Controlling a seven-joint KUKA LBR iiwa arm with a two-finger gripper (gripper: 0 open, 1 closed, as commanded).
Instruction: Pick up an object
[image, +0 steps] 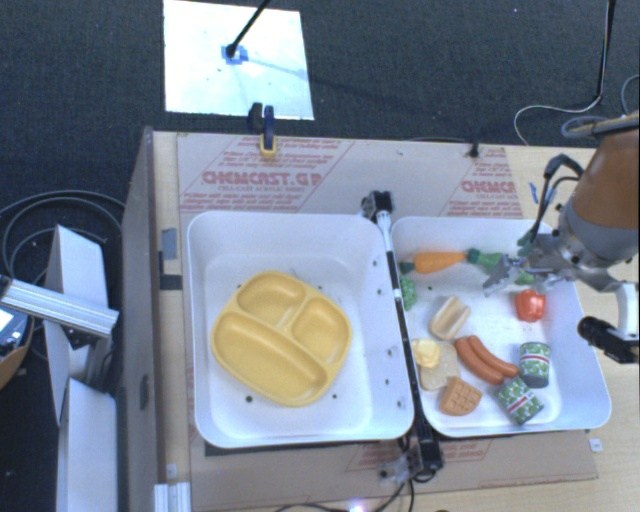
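Claw (515, 272) hangs over the right bin (590, 400), red tomato (531, 305) at its 4 o'clock; can't tell if it's open.

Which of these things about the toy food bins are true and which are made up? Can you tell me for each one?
1. The yellow divided plate lies in the left bin. True.
2. The toy carrot lies on the yellow plate. False: it lies in the right bin, near its far edge.
3. The gripper hovers over the right bin, beside the red toy tomato. True.
4. The two hot dog sausages lie in the left bin. False: they lie in the right bin, between the bread roll and the green-striped cans.
5. The waffle sits near the right bin's front edge. True.
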